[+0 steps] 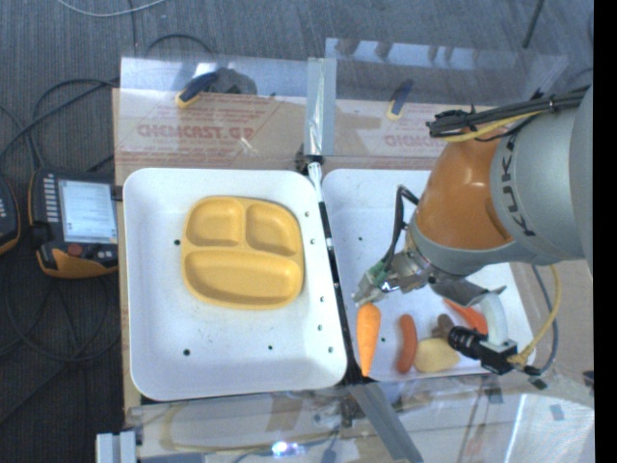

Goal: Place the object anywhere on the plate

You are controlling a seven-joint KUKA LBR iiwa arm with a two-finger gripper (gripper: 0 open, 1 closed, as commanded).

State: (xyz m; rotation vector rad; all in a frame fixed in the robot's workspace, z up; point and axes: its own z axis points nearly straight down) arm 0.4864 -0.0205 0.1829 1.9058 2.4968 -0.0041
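The yellow plate (243, 251), moulded into three compartments, lies flat near the middle of the left bin (154, 355), a little toward the far side, with nothing on it. The objects that could go on it are all in the right bin (371, 201), gathered at its near edge: an orange carrot (367, 338) lies lengthwise close to the wall between the two bins, its thick end toward the gripper; just to its right sits a small red sausage-shaped piece (407, 342), also lengthwise; next to that is a pale yellow potato-like piece (435, 356), with a small brown item (443, 325) and a strip of orange-red (467, 314) behind it, partly hidden by the arm. The gripper (378, 284) hangs over the right bin just above the carrot's thick end, near it but with nothing visibly held between the fingers; from this angle I cannot tell whether the jaws stand apart or together. The grey arm (540, 191) with its orange band (463, 196) reaches in from the right and covers much of the right bin's far right part. A handheld control pendant (82, 220) rests on the floor left of the bench.
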